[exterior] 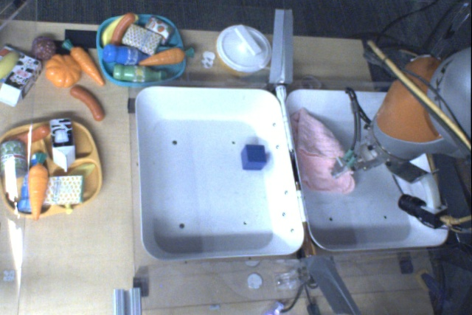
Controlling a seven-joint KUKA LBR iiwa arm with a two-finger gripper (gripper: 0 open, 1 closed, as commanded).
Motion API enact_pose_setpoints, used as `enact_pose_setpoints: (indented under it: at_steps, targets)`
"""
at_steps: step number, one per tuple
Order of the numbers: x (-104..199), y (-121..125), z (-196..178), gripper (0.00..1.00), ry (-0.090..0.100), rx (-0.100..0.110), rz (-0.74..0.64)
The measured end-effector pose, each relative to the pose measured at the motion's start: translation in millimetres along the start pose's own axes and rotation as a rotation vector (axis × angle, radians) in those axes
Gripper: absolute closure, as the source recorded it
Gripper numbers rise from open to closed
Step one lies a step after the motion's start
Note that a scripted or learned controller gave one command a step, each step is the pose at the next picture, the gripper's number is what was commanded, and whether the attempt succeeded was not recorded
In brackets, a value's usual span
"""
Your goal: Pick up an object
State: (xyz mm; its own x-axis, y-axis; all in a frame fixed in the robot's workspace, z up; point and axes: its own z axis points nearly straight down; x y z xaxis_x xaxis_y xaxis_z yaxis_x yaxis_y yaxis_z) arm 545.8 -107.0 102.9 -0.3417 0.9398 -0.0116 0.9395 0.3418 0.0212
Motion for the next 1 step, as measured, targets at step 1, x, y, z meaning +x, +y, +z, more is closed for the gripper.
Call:
enact_pose_setpoints:
  at_steps: [1]
  targets:
    - [0.1, 0.0, 0.0, 0.0, 0.0, 0.0, 0.0]
